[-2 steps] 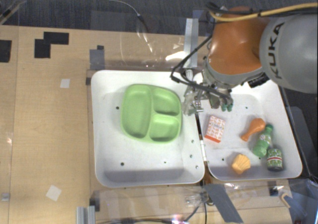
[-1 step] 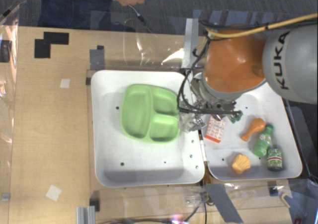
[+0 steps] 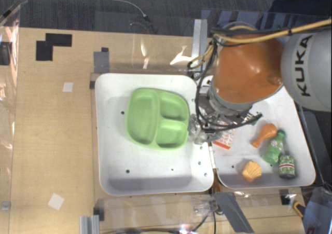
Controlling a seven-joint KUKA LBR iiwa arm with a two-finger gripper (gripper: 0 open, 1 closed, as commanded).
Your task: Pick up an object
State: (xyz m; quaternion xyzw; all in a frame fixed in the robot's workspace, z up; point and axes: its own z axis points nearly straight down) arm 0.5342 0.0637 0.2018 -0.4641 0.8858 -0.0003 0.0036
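Note:
A green divided plate (image 3: 157, 118) lies in the left white bin (image 3: 114, 165). My gripper (image 3: 197, 132) hangs low at the plate's right edge, near the divide between the two bins, under the orange band of the arm. In the right bin (image 3: 301, 176) lie an orange toy (image 3: 263, 134), a green bottle (image 3: 274, 149), a small dark can (image 3: 286, 166), a yellow ridged piece (image 3: 251, 170) and a red and white packet (image 3: 224, 140) partly hidden by the wrist.
The arm's large orange and grey body (image 3: 246, 72) covers the upper part of the right bin. Cables (image 3: 259, 33) loop over it. The wooden bench (image 3: 46, 139) stretches left of the bins.

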